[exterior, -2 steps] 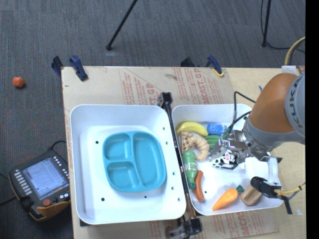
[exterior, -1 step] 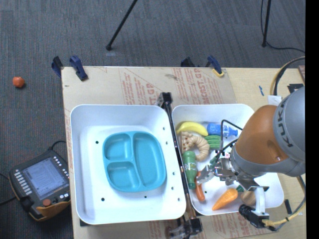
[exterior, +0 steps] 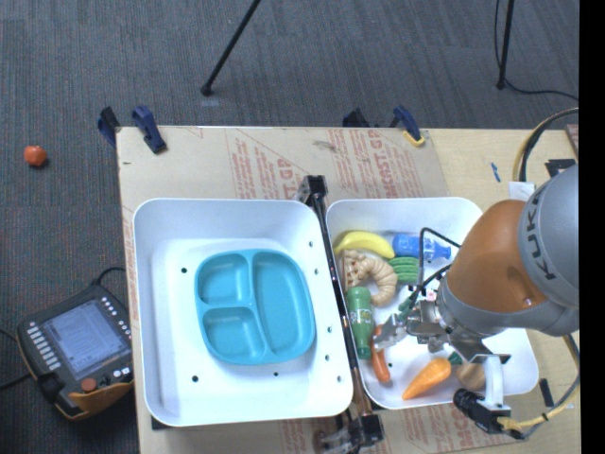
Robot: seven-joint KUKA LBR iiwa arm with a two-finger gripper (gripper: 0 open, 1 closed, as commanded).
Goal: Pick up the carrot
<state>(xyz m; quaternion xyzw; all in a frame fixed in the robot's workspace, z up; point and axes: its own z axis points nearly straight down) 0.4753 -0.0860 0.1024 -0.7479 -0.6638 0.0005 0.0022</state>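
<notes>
A KUKA arm's gripper (exterior: 408,324) hangs low in the right bin (exterior: 492,218), its fingers too small and too tangled with cables and mount to read; whether they stand spread or pressed together cannot be told, and nothing shows between them. The carrot (exterior: 427,377), the fat orange cone, lies on the bin floor just beside the gripper at about five o'clock, apart from it, tip toward the bin's front edge.

At the gripper's seven o'clock lies a thin orange-red piece (exterior: 379,364), closer to the tool than the carrot looks to be. At ten o'clock stands a green bottle (exterior: 358,316), with a tan ring-shaped toy (exterior: 375,276), a banana (exterior: 364,243), a green pod-like toy (exterior: 407,270) and a blue toy (exterior: 423,247) crowded beyond at twelve. A brown lump (exterior: 469,375) sits at the carrot's three o'clock, partly under the wrist.

The likely trouble is a close on the wrong orange thing: from here a straight descent looks set to meet the thin piece or the bottle. A second risk is the carrot's taper, which could let it squirt out if pinched near the tip, or roll against the brown lump. The arm's orange band (exterior: 492,261) shades much of that corner.

The left bin (exterior: 151,253), at nine o'clock, holds a blue divided tray (exterior: 253,306) on the same tabletop (exterior: 236,159).
</notes>
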